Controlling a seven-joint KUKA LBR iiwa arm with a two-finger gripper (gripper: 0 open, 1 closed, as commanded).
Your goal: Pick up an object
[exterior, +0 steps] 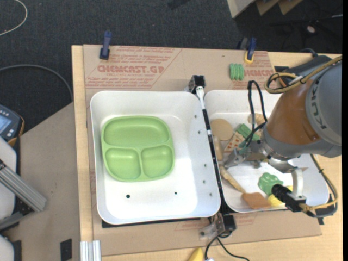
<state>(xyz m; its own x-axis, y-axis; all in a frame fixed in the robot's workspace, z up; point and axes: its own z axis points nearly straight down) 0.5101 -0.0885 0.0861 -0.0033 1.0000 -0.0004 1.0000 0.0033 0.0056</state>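
The right bin [235, 98] holds a heap of small objects: a tan wooden spoon-like piece [221, 128], a small green piece [243, 130], a green round piece [267, 181], a brown piece [255, 200] and a yellow bit [275, 201]. My gripper [235, 157] hangs low over the left part of this bin, among the tan pieces. The grey and orange arm [296, 118] covers the bin's middle. The left bin [103, 105] holds a green divided plate [137, 147].
A green toy [236, 72] lies on the cardboard behind the right bin. Blue clamps [105, 44] [250, 49] hold the board's back edge. A black bar [208, 135] runs between the bins. Cables [255, 99] loop off the arm over the right bin.
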